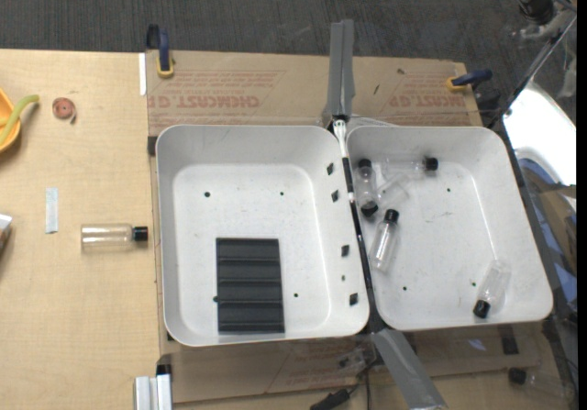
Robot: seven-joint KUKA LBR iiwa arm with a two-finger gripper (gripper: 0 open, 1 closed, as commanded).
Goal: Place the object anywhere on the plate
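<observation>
A black ribbed plate (pixel 249 286) was seen lying flat in the left bin (pixel 183 147), near its front wall, with nothing set on it. Several clear vials with black caps were found in the right bin (pixel 459 138): a cluster (pixel 385 181) at the back left, one vial (pixel 383 238) just below it, another (pixel 491 287) in the front right corner. The gripper's state could not be told.

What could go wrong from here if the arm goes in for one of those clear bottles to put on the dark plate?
1. Three clear bottles lie bunched against the right bin's left wall, so a grab may catch two or hit the wall.
2. The lone bottle lies near the bin's front rim, leaving little room.
3. The bottles are round and could roll off the ridged black plate.
</observation>
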